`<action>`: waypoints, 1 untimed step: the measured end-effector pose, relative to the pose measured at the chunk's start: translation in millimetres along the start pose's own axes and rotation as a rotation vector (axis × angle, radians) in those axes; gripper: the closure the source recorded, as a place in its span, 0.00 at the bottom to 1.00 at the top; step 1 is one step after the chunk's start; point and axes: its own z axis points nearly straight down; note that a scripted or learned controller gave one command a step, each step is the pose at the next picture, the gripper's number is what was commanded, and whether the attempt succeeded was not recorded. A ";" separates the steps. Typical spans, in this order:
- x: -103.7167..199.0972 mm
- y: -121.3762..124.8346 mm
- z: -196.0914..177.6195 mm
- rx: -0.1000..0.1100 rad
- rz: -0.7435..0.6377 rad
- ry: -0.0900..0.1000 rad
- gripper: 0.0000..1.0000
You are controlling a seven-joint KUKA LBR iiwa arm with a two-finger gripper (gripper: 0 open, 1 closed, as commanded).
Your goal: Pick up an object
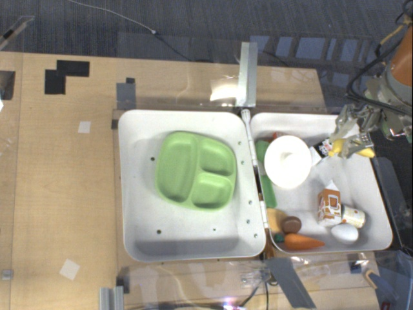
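Overhead, two shallow white plastic bins sit side by side on the pale wooden bench. The left bin carries one pale green plastic tray with three compartments, lying near its middle. The right bin is crowded: a round white plastic bowl sits toward the far side, with a dark green object just beside it against the dividing wall. Along the near wall lie an orange plastic carrot, a small brown rounded piece and a tan block close together, while a white and orange carton, a white cylinder and a white egg shape cluster toward the near right corner. The grey arm's tool hangs over the far right corner of the right bin, above a small yellow item and a yellow-and-black piece. Whether the tool is spread or pressed together cannot be told, nor whether anything sits between its tips.
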 end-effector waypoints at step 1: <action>9.4 -60.8 104.5 -0.012 -0.246 0.016 1.00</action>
